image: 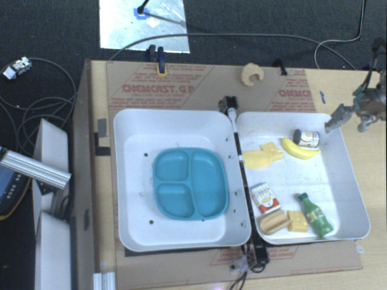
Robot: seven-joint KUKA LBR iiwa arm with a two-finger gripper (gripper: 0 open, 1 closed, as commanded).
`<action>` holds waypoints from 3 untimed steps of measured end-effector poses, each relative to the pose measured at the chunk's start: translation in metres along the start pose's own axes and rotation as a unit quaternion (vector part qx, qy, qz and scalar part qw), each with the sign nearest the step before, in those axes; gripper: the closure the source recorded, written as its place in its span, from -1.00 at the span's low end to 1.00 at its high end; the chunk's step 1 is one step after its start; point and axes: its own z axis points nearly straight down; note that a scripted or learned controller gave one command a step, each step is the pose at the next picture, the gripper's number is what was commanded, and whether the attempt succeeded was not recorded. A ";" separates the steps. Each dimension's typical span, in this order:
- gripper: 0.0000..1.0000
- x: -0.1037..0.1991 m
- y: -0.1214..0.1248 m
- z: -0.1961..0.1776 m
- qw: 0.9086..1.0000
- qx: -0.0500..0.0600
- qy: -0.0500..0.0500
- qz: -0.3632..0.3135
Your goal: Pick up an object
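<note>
At three o'clock the grey two-finger gripper (351,116) hangs, claw state unclear, near the light, stiff, smooth yellow plastic banana (300,150), best pinched mid-curve.

You see pincer (351,115) at right edge: grey metal, blocky, one long angled finger (336,118) with darker tip. Body behind it dull silver-grey, lumpy, small teal-green spot on its left side. Dark upright part above, detail too blurred to read.

fixed overhead | slanted down | both bins (181,121) in frame
</note>
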 end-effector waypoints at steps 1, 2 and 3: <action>-1.00 0.026 0.051 0.119 1.000 0.002 0.001 -0.001; -1.00 0.025 0.063 0.172 1.000 -0.008 -0.003 0.000; -1.00 0.014 0.067 0.167 1.000 -0.005 -0.001 0.000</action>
